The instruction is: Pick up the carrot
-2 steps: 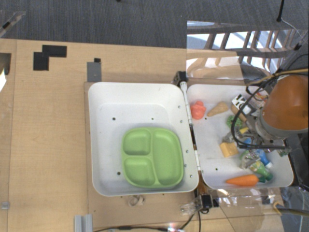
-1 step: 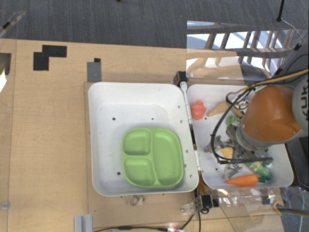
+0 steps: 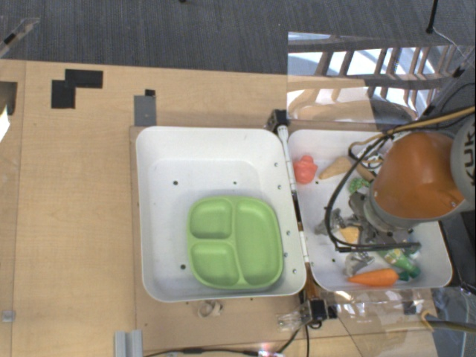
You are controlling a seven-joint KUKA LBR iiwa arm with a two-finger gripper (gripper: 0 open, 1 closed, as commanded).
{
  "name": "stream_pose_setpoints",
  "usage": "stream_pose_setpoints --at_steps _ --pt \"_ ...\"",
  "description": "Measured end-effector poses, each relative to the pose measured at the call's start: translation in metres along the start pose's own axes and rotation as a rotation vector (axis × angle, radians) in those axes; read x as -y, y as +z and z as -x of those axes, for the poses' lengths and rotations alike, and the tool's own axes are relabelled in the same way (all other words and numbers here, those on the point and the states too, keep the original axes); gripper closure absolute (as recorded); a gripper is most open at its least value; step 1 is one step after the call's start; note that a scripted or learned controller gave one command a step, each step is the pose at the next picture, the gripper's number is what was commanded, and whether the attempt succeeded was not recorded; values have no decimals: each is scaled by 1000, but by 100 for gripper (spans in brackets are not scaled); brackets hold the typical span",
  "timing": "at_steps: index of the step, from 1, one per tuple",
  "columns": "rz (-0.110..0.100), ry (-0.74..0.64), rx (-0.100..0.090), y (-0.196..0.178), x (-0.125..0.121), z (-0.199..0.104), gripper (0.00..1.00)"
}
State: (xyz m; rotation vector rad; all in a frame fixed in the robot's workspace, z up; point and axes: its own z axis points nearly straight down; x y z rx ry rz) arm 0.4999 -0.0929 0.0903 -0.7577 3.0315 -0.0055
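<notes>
Grey arm (image 3: 454,162) with orange band (image 3: 415,175) and black cables (image 3: 349,171).

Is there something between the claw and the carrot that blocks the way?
Nothing visible blocks it. The claw hangs just above the carrot in the right bin; green and yellow toys lie close beside the carrot, not between.

Grey carpet floor (image 3: 149,21) beyond a light wooden bench (image 3: 67,222).
</notes>
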Motion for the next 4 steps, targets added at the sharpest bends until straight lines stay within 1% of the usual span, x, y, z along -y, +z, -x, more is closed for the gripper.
stream_pose_setpoints --at_steps 3,4 --pt "0 0 0 0 0 0 0" --pt "2 -194 -5 1 -1 18 0"
